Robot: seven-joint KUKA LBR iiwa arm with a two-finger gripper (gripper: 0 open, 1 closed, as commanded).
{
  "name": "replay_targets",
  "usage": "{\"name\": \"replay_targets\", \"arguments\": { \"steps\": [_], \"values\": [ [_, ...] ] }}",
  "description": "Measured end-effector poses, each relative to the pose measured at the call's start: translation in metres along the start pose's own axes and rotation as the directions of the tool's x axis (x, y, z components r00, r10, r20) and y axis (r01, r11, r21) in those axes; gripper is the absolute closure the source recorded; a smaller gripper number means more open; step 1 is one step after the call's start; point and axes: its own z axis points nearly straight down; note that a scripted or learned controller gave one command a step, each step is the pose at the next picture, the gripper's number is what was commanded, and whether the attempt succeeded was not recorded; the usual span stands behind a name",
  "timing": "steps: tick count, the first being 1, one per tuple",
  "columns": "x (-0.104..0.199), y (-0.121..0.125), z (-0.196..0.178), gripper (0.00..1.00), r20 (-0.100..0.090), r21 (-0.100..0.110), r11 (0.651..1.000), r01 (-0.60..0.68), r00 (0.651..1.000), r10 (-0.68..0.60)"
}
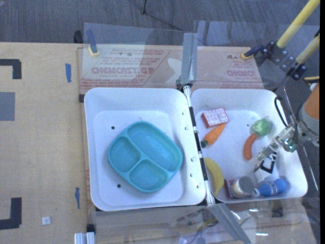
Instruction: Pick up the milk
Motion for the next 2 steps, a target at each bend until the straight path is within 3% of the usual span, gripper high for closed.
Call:
{"name": "replay_targets", "arguments": {
  "steps": [1,2],
  "values": [
    [0.005,0.000,-0.004,0.00,-0.001,0.001,0.992,0.125,0.992,-0.125],
    [-0.011,0.014,-0.042,0.00,0.003,-0.002,0.987,0.160,0.987,-0.160]
  ]
}}
